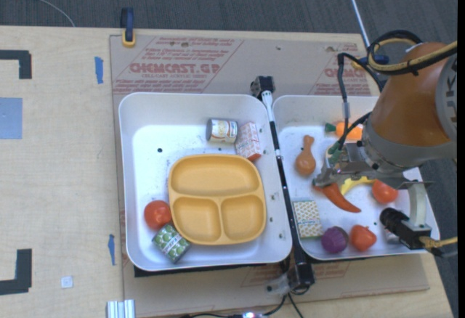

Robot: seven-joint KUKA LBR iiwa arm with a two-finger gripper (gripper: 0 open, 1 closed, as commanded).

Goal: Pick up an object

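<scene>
At the bottom of the frame, in the right bin [429, 231], a purple round item [334, 239] and a red tomato-like item [362, 237] are seen side by side, with a patterned small box [306, 218] just to their left. In the left bin [131, 186], a green-dotted packet [170, 242] and a red tomato [157, 213] lie at lower left, touching the yellow divided tray [216, 197]. Higher up on the right, the gripper [328, 177] is lowered over a red chilli pepper [338, 197]; whether anything is gripped cannot be told. A drumstick [306, 158] lies just left of it. Farther up, a small can [221, 131] and a wrapped packet [248, 140] are seen.
</scene>
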